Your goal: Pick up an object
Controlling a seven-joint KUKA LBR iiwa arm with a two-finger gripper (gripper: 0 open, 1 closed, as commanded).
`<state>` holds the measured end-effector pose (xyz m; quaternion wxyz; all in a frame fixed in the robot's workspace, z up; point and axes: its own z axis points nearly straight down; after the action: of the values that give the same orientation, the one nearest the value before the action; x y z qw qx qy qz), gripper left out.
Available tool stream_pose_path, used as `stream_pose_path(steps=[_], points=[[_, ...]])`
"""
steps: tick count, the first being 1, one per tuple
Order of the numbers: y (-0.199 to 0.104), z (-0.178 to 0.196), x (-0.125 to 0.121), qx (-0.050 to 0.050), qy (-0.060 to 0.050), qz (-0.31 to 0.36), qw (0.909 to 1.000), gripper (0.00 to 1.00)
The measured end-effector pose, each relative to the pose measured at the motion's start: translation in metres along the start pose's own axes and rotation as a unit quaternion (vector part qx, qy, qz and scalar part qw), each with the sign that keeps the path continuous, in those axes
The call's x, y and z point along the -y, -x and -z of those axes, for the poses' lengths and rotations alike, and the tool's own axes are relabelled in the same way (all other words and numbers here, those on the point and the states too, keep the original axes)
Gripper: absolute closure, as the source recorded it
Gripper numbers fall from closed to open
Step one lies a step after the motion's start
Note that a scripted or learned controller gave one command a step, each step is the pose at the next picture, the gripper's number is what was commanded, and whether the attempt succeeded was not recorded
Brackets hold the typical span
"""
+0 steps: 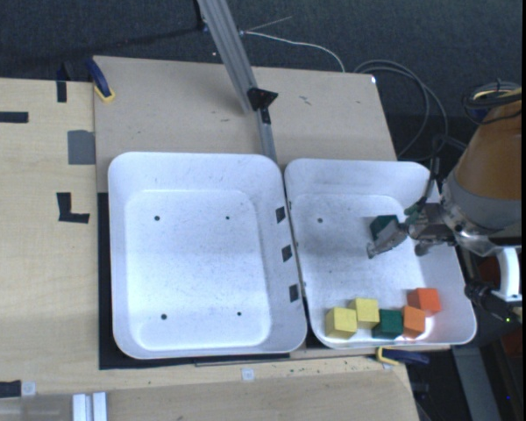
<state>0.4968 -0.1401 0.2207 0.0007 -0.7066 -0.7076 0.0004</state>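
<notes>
Over right bin (351,178), gripper (384,238) hovers mid-floor; jaw state cannot be told. Blocks (381,316) sit clustered at front edge — approach there, descend square.

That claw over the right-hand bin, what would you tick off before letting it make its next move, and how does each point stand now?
1. Gripper is over the right bin, where the blocks are: ok.
2. A thing sits between its fingers: cannot tell. A dark green shape is at its tip, but whether that is a held block or part of the gripper is unclear.
3. Blocks to pick are there: ok. Two yellow blocks, a green block and two orange blocks lie along the bin's near wall.
4. Gripper is above those blocks: not ok, it is mid-bin, apart from them.
5. Blocks stand apart enough to grasp one: not ok, they touch in a tight row.
</notes>
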Motion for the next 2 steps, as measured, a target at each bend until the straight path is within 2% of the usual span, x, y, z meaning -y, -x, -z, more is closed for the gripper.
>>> stream_pose_path(steps=[1, 2], points=[[0.044, -0.092, -0.047, 0.001, -0.002, -0.001, 1.0000, 0.00], [0.057, -0.131, -0.105, 0.000, 0.000, 0.001, 1.0000, 0.00]])
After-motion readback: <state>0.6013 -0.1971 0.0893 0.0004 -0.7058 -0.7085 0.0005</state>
